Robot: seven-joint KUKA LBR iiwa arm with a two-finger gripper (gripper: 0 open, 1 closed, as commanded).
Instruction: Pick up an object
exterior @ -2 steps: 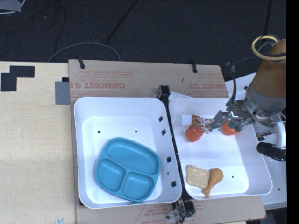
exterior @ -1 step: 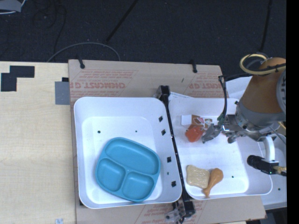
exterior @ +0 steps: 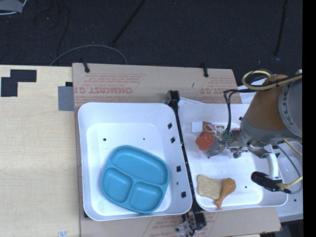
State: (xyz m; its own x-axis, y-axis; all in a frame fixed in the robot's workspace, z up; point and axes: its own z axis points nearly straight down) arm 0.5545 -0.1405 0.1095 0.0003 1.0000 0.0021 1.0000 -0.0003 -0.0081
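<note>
White plastic formed the two shallow bins set side by side on the bench, the left bin (exterior: pixel 94 117) and the right bin (exterior: pixel 247 191) divided by a black clamp strip (exterior: pixel 178 152) that ran along their shared edge. A light blue divided tray (exterior: pixel 134 178) with three compartments was seen lying flat in the left bin, towards its near side. In the right bin a slice of toast (exterior: pixel 208 185) was seen near the front, with a tan drumstick-shaped toy (exterior: pixel 224 190) laid touching its right edge, the thin end pointed towards the front wall. Farther back in the same bin a red rounded object (exterior: pixel 205 142) was seen beside a small white packet with coloured print (exterior: pixel 210 128). The grey arm with its orange band (exterior: pixel 266 107) was reached in from the right, and the gripper (exterior: pixel 220 146) was lowered just beside the red object, at its right, apparently touching it. Whether the gripper was open or closed could not be told, and no object could be confirmed as held. Brown cardboard (exterior: pixel 148 85) with red print lay under both bins, on a pale wooden bench top (exterior: pixel 34 157)
</note>
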